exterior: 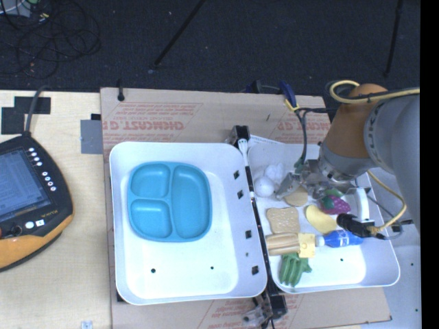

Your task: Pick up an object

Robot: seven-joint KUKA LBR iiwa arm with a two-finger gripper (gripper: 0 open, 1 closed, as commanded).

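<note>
While the gripper (302, 187) hovers low over the tan round piece (298, 199), just above the toast slice (283, 219), its grip state cannot be told; descend centred, avoiding neighbouring toys.

We see two white bins side by side on a surface (68, 122). The left bin (137, 279) holds a blue divided tray (170, 201). The arm's pincer (306, 182) hangs over toy foods crowding the right bin (357, 269).
</note>
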